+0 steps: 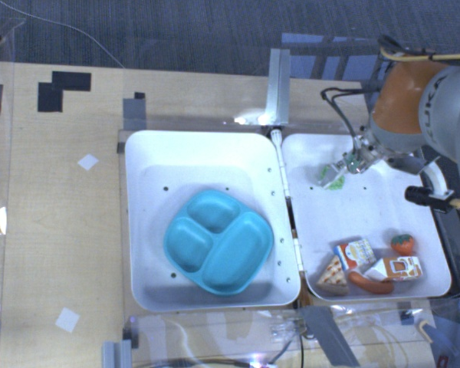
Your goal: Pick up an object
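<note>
Two shallow white bins sit side by side on the bench, the left bin (pixel 142 205) holding a blue divided plate (pixel 218 240) slightly toward its near edge, and the right bin (pixel 414 213) holding the small items. Near the far edge of the right bin lies a small green object (pixel 334 181), and the gripper (pixel 339 170) is right over it, with the arm (pixel 414 110) reaching in from the bin's far right corner. Something pale green shows at the fingertips, but whether the jaws are apart or closed on it cannot be told from this slant. Along the near edge of the right bin lies a cluster: a pizza slice (pixel 333 274), a small white carton (pixel 356 253), a red sausage (pixel 370 284), an orange-and-white box (pixel 399 268) and a tomato (pixel 402 243) close together.
</note>
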